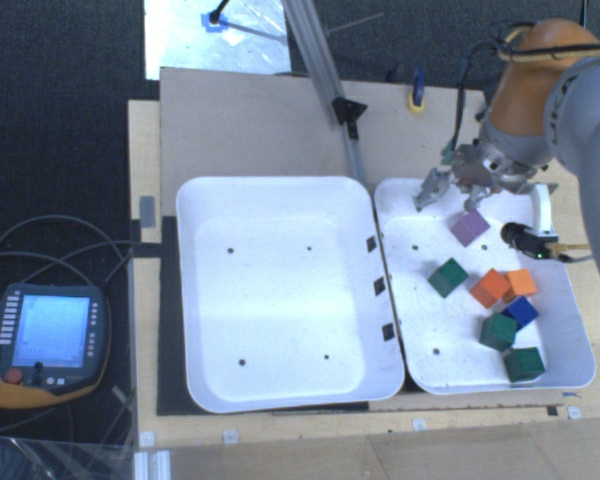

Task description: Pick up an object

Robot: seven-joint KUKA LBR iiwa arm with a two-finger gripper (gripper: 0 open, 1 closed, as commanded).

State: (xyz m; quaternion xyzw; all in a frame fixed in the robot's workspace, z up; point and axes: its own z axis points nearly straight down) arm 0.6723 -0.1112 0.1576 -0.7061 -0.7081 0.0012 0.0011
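Grey arm (580,98) bent over right bin (580,368) | end effector (445,196) spread open, holding nothing | purple block (469,228) beside

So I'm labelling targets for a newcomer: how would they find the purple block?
Look in the right bin, the one holding coloured blocks. The purple block lies apart near its far end, just below the gripper. It is the only purple one; the others are green, orange and blue.
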